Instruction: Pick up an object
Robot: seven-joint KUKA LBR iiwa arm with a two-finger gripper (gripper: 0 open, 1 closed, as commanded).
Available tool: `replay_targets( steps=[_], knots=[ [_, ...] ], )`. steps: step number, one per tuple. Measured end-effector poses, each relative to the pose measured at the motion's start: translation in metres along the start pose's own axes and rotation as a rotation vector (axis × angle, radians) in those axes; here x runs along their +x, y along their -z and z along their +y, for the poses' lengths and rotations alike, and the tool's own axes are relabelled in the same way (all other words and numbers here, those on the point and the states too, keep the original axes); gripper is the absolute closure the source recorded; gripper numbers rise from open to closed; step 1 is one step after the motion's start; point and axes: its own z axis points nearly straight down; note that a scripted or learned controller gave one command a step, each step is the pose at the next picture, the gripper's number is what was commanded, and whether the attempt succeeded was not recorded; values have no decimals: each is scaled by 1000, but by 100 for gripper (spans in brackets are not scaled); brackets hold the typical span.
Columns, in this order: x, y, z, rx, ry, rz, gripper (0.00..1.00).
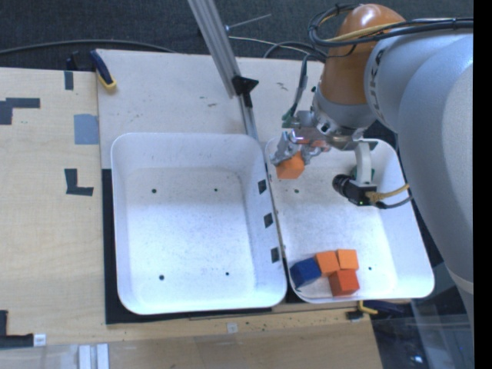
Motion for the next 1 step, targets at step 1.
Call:
replay_targets(
  steps=[1],
  knots=[
    [82,-22,-5,6,9,4,100]
  ],
)
